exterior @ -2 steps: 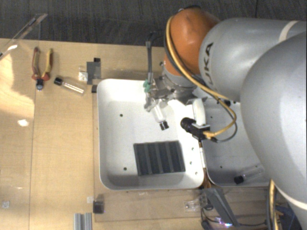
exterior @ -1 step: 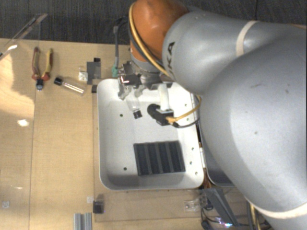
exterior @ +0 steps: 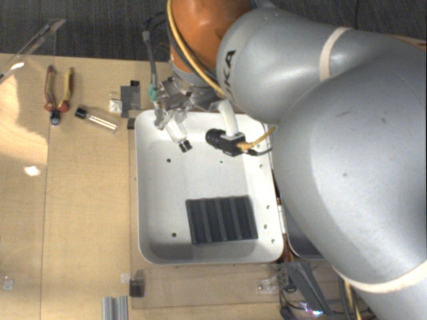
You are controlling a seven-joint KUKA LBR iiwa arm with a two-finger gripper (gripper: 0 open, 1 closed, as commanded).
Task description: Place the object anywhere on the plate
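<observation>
My arm (exterior: 320, 112) reaches in from the right and covers much of the scene, its orange band (exterior: 200, 12) sitting at the top above the wrist. My tool (exterior: 181, 139) hangs over the far left corner of the left white bin (exterior: 150, 199), close to the bin's wall, and at this slant I cannot tell whether it is open or closed; I see nothing that I could call gripped. A dark ribbed slab (exterior: 220, 220) lies flat on the bin's floor in its near half, well apart from my tool, and I cannot say for sure whether it is the plate or the object to be placed. A corner of the right bin (exterior: 297, 249) peeks out from under my arm. On the desk (exterior: 80, 212), left of the bins, lie red-handled pliers (exterior: 58, 91), a small clear tube with a black cap (exterior: 97, 117) and a small dark bracket (exterior: 130, 97) just beside the bin's far corner
</observation>
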